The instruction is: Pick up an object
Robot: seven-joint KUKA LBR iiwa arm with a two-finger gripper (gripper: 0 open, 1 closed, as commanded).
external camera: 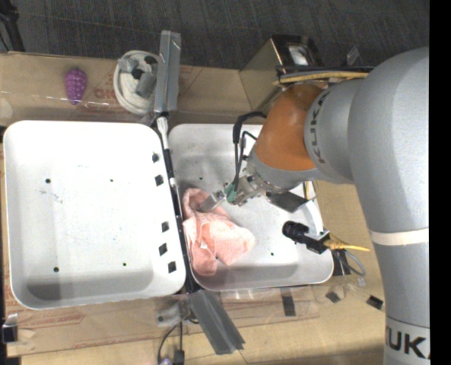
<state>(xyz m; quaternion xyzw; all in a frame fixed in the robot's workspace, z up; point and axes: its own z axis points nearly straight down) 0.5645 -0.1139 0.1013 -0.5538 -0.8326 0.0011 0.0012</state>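
Gripper [223, 196] is down inside the right bin [202, 147], with its tip at the upper edge of the pink cloth [219, 240]. The wrist blocks my sightline, so I can't tell if the gripper is open or closed, and I can't confirm it has any fabric. I'm treating this as the approach/grasp step, not the lift.

The cloth is the only loose item I see in that bin. It's a crumpled heap that starts right at the gripper tip and spreads away from it toward the bottom of the view. It sits tight against the wall view-left of the gripper, the one shared with the left bin [80, 204].

How I'd run it:
- Target the bulkiest fold, a bit further down-view from the tip, not the thin edge the tip is at now. An edge grab on soft fabric will probably slip.
- Descend straight and press in lightly before closing, since the cloth should compress.
- Stay off the shared wall. Any drift to view-left risks catching the rim.
- Lift slowly and vertically. I expect the cloth to drape and drag on that wall.

The purple object [75, 84] and white roll [136, 78] sit on the surface outside the bins, well up-left of the gripper, so I'm ignoring them.
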